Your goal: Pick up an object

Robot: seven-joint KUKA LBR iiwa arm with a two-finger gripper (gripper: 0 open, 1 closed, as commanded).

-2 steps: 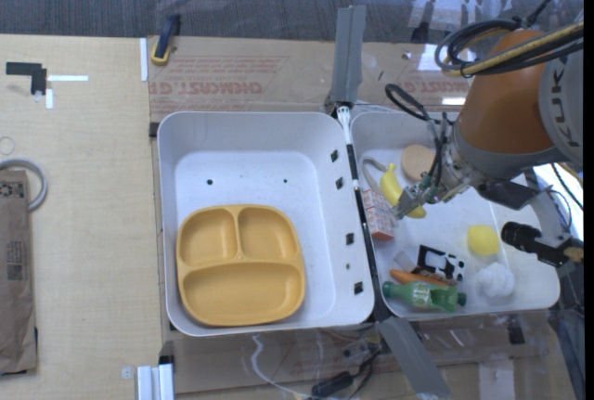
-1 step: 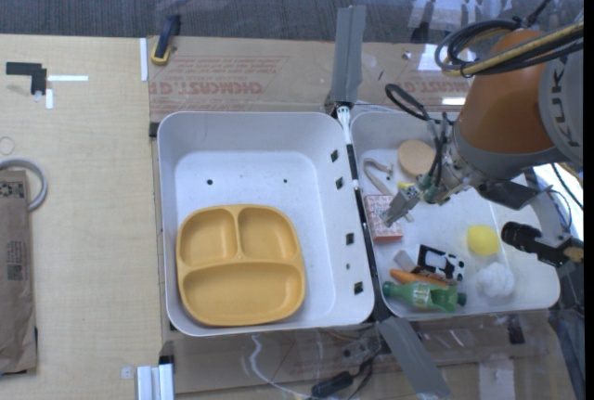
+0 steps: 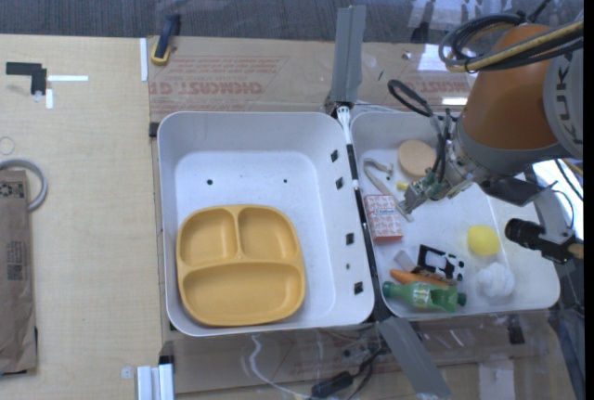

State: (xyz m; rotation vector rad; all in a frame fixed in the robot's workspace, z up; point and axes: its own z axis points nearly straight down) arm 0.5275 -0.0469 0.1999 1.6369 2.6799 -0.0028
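Observation:
The right bin (image 3: 548, 291) holds several small objects. A tan round disc (image 3: 415, 157) lies at the back, and a red and white box (image 3: 382, 215) sits by the left wall. A yellow ball (image 3: 482, 240) and a white fluffy ball (image 3: 495, 278) are on the right. Along the front lie a green bottle (image 3: 425, 297), an orange piece (image 3: 406, 277) and a black and white item (image 3: 439, 261). My gripper (image 3: 409, 200) hangs low over the bin's middle, just right of the box and in front of the disc. Nothing shows in its grasp.
The left bin (image 3: 241, 138) holds a yellow divided plate (image 3: 240, 264) at its front. A beige bent piece (image 3: 376, 174) lies near the divider between the bins. The arm's orange band (image 3: 515, 92) and cables overhang the right bin's back right. A brown bag (image 3: 14, 268) lies on the bench at far left.

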